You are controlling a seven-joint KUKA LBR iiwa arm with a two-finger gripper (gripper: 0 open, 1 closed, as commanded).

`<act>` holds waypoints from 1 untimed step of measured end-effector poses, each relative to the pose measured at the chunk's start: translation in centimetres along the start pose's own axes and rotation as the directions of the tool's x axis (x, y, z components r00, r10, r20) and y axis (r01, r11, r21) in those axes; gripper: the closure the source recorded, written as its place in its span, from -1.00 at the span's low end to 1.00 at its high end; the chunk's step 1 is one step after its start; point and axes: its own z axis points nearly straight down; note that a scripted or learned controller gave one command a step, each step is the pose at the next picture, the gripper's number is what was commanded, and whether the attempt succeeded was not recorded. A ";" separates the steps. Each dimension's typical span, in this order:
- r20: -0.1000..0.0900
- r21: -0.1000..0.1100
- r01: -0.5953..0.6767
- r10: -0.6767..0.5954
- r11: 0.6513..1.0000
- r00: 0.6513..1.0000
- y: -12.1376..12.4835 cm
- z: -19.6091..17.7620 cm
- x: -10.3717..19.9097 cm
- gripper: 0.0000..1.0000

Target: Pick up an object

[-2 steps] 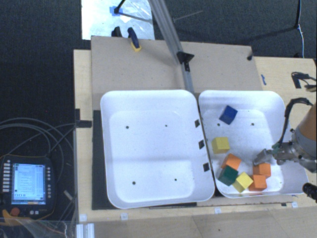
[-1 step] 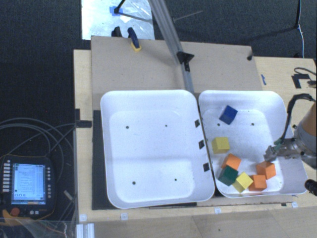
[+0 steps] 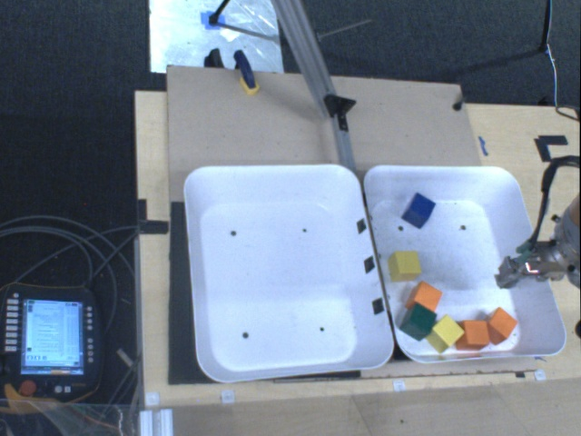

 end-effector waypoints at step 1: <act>0.001 -0.003 -0.001 0.001 1.000 1.000 -0.5 -6.0 -0.5 1.00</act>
